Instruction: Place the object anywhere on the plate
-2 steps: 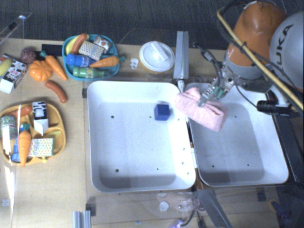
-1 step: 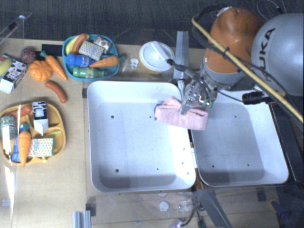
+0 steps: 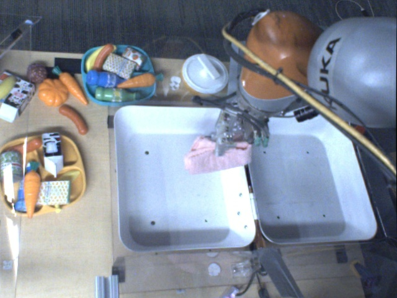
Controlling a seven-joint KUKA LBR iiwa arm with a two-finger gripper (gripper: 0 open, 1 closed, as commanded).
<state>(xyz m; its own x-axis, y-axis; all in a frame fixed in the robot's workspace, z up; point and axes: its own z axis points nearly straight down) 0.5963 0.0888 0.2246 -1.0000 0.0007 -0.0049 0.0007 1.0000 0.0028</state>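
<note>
Pink cloth, soft and crumpled, pale rose colour, lies in the left bin up against its right wall, in the upper right part of that bin; its right edge reaches the seam between the two bins. Cloth looks bunched at the top, flatter toward its lower left corner. Gripper sits right on the cloth's upper right part, metal fingers pointing down into it; cannot tell whether they are closed on the fabric or just resting over it. Grey arm with the orange band comes in from the right, above the bins' back edge. Right bin is beside the left one, walls touching. White round lid is on the bench behind the left bin. Blue bowl of toy food stands further left at the back; loose toy carrot, small pumpkin and sausage lie near it. Yellow plate with toy items is at the bench's left edge, well apart from the cloth.
</note>
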